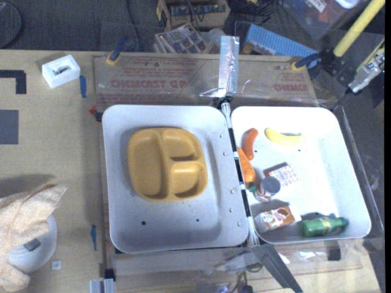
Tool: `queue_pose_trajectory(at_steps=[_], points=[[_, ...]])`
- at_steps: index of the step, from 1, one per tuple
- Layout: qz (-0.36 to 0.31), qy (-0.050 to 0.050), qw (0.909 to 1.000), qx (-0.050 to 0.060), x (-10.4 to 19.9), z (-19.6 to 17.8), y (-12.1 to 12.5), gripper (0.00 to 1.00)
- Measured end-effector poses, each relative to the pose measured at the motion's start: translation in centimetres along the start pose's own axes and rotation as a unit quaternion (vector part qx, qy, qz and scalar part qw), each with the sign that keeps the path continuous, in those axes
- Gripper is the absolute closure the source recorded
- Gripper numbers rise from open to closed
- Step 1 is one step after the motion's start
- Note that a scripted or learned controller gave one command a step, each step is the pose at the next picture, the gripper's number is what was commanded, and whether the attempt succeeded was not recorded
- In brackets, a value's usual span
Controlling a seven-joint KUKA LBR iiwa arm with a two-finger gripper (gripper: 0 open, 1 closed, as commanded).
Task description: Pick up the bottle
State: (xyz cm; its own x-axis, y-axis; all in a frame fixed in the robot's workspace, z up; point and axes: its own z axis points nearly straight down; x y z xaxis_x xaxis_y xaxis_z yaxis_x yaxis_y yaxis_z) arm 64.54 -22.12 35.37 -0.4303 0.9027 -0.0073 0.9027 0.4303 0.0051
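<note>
**Green bottle lies at the near edge of the right bin**

The green bottle [322,226] lies on its side in the right bin [342,139], against its near wall. Just left of it sits a small brown packet [276,217]. Farther back are a small can [269,187], a carrot [246,166], a red sausage [250,141] and a banana [282,137]. The left bin [122,224] holds a yellow divided tray [167,163]. The claw's state: cannot tell.

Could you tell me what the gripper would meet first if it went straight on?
Hard to judge: the gripper sits at the right edge, beyond the right bin. Heading straight down, it probably lands outside that bin, far from the bottle.
</note>
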Motion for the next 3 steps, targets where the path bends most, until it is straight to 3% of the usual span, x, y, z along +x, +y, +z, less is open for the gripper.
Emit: queue_pose_trajectory(at_steps=[1, 2, 3], points=[[-0.149, -0.001, 0.9888, -0.001, -1.0, -3.6, 2.1, 1.0], [-0.312, 0.002, 0.9501, 0.0, 0.1, -5.1, -0.4, 1.0], [-0.442, 0.0, 0.8968, -0.001, -0.4, -3.8, 1.0, 1.0]])
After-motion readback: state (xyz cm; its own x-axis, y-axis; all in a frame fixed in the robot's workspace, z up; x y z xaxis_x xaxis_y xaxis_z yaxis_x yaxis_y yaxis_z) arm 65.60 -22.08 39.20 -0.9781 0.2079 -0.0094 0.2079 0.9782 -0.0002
